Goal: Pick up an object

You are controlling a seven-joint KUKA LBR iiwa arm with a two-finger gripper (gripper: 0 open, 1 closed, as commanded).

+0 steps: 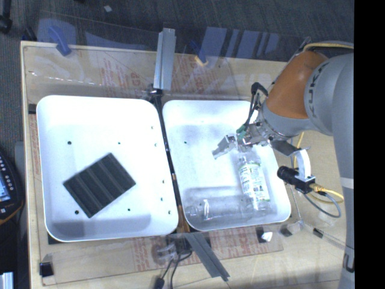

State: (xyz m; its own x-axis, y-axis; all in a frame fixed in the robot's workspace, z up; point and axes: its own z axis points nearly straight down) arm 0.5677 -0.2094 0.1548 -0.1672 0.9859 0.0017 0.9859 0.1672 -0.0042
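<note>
The grey two-finger claw [231, 144] hovers with fingers spread, holding nothing, at twelve o'clock of the clear plastic bottle with a green-and-white label [252, 182] in the right white bin [180, 122]. Its slick, round wall may roll free. One second clear bottle [213, 208] lies at seven o'clock; one black ridged rectangular pad [99, 184] occupies the left white bin [54, 110]

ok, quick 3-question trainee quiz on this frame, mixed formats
1. True or false: the dark ribbed pad lies in the left bin.
2. Which bin is the claw over? A) left B) right
3. Fill in: the labelled clear bottle lies along the right bin's ____ wall.

Key: 1 true; 2 B; 3 right.
</note>
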